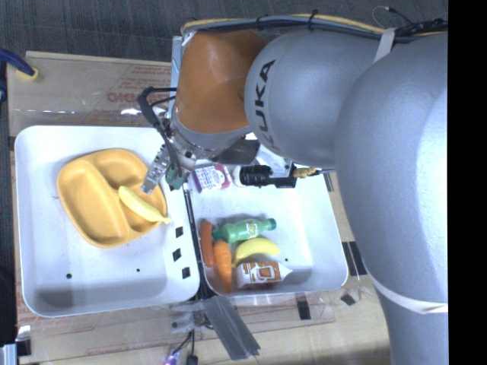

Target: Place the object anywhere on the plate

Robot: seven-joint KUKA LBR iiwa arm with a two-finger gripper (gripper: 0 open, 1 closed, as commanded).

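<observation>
the gripper [156, 175] hangs over the right edge of the yellow plate [91, 196] in the left bin [46, 280]; whether it is spread or pressed together, i cannot tell. a pale yellow banana slice [141, 204] lies on the plate's right side, just below the gripper. the right bin [323, 234] holds a green bottle [245, 228], a banana [256, 248], a carrot [221, 261] and a small carton [259, 274].

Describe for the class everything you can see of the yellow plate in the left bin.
The yellow plate looks like smooth moulded plastic, rounded, with a raised ridge dividing it into compartments. It lies flat in the left white bin, toward the bin's upper half. A pale yellow banana-shaped piece rests on its right side, reaching over the rim. The gripper hangs just above that right edge; whether it touches the plate cannot be told.
</observation>
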